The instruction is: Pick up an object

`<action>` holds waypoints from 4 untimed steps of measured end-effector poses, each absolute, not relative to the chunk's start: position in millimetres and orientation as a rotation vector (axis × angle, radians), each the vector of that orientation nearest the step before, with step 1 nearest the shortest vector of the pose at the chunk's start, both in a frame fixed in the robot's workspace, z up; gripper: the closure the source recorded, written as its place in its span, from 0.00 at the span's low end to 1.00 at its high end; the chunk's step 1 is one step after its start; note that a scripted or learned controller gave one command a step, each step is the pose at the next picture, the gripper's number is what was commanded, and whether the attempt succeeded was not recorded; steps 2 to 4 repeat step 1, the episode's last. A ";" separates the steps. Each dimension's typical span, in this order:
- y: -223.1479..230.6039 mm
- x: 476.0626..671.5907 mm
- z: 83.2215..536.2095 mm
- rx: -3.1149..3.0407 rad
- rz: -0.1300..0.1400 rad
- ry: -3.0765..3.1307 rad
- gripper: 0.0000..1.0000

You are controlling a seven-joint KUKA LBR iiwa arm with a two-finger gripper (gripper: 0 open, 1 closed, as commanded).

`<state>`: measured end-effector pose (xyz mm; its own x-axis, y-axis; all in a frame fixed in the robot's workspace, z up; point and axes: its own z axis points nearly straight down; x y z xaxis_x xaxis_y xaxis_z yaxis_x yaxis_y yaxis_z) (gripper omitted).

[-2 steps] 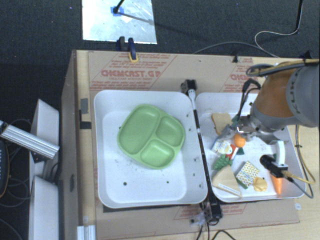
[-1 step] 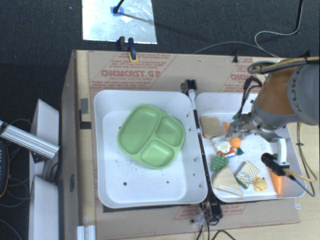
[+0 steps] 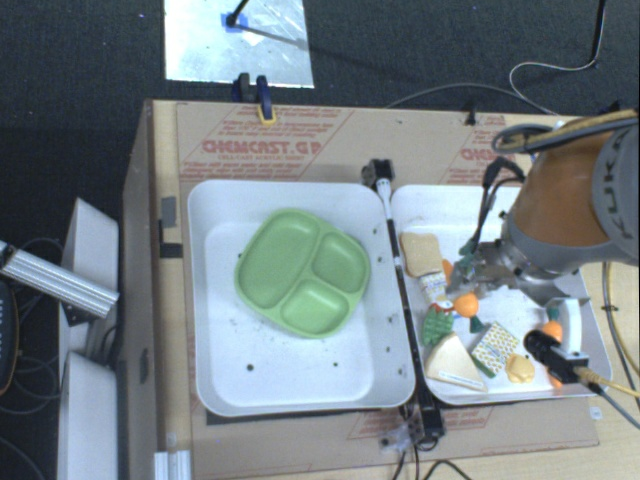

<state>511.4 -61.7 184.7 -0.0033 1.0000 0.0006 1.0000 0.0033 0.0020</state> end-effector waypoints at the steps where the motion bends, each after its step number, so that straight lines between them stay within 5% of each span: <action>1: 0.2 504.3 237.3 2.217 0.004 2.224 1.00; 4: 0.2 504.3 237.3 2.217 0.004 2.224 1.00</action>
